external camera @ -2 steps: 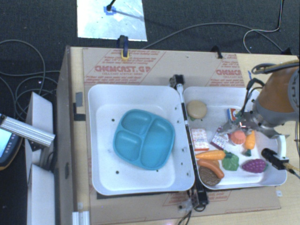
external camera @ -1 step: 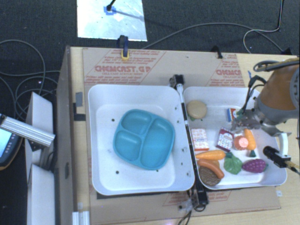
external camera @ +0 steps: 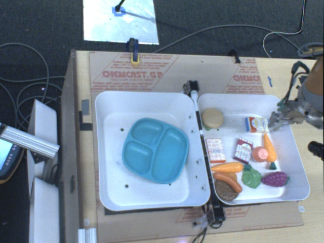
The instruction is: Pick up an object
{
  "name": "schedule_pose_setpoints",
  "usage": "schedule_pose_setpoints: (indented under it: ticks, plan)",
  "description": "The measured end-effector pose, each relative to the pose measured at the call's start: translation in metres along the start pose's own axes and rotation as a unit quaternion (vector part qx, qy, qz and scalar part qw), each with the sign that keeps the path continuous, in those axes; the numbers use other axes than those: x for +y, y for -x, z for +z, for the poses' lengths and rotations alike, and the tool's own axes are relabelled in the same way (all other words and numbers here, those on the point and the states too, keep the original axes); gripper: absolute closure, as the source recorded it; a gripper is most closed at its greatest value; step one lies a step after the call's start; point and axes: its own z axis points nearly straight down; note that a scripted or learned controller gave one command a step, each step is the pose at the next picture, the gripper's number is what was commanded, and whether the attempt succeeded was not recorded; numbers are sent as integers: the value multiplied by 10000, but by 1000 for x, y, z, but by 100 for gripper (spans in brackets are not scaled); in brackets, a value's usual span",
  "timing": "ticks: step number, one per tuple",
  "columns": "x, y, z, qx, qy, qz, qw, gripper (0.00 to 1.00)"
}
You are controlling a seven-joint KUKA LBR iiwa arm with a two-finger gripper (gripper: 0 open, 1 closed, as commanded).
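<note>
My gripper (external camera: 278,119) hangs over the right rim of the right bin (external camera: 298,163), just right of a small white carton (external camera: 256,124). Nothing shows held in it. The right bin holds several toy foods: a tan bun (external camera: 212,118), two small printed boxes (external camera: 215,150) (external camera: 243,149), an upright carrot (external camera: 270,147), a pink round piece (external camera: 260,154), an orange sausage (external camera: 228,167), a green leafy piece (external camera: 251,177), purple grapes (external camera: 275,178) and a brown patty (external camera: 226,189).
The left bin (external camera: 109,135) carries a blue divided plate (external camera: 155,150). A clamp bar (external camera: 199,130) runs between the bins. Cardboard (external camera: 167,70) lies under both. Cables (external camera: 283,34) trail behind, and the grey arm (external camera: 311,92) enters at the right edge.
</note>
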Motion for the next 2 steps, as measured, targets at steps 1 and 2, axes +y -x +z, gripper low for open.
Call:
schedule_pose_setpoints:
  ticks: [1,2]
  plan:
    - [0,0,1,6,-10,1,10000,0]
    - [-32,-1,86,-1,16,4,10000,0]
